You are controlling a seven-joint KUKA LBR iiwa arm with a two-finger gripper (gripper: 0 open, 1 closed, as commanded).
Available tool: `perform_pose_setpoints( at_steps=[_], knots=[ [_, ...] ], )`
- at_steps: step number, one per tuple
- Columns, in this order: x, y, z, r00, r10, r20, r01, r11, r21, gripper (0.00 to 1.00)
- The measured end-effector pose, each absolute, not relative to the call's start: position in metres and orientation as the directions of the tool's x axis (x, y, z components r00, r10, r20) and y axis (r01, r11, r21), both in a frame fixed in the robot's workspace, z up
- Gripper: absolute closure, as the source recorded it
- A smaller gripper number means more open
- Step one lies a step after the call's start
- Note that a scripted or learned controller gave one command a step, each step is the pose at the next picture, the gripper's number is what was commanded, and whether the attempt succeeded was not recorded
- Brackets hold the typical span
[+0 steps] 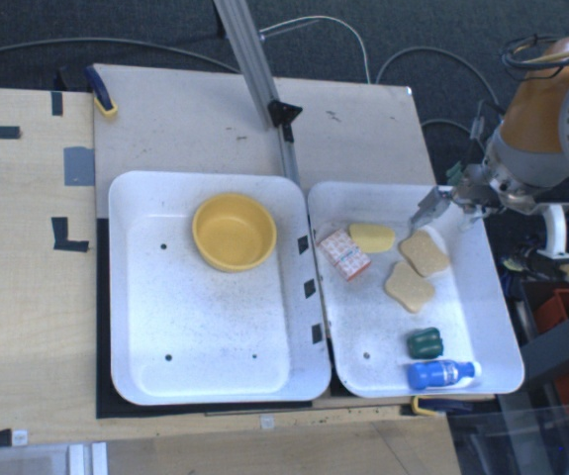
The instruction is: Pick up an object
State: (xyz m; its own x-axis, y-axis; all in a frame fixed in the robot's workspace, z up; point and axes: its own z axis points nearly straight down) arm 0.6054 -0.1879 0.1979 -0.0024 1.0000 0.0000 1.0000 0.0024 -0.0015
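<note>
Sponge pieces (424, 253) sit mid-right in the right bin (492, 315), past the near blue bottle (440, 373) and green cap (425, 342). Gripper (430, 208) hovers by the far rim, jaws look slightly open, holding nothing. Could clip that rim or squish the yellow soap (371, 237) sideways, imo.

Evenly and fairly brightly lit from overhead, with soft, short shadows under the bin rims (304, 265), mild glare washing out the white bin floors, slight overall softness, and dim, noisy detail toward the far dark floor (413, 8).
</note>
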Motion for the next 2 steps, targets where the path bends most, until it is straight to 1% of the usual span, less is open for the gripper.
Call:
perform_pose_setpoints(
  at_steps=[1, 2],
  knots=[
    [0.605, -0.188, 0.198, -0.002, 1.000, -0.001, 1.000, 0.002, -0.002, 0.00],
    [0.601, -0.188, 0.154, -0.002, 1.000, 0.000, 1.000, 0.002, -0.005, 0.00]
  ],
)
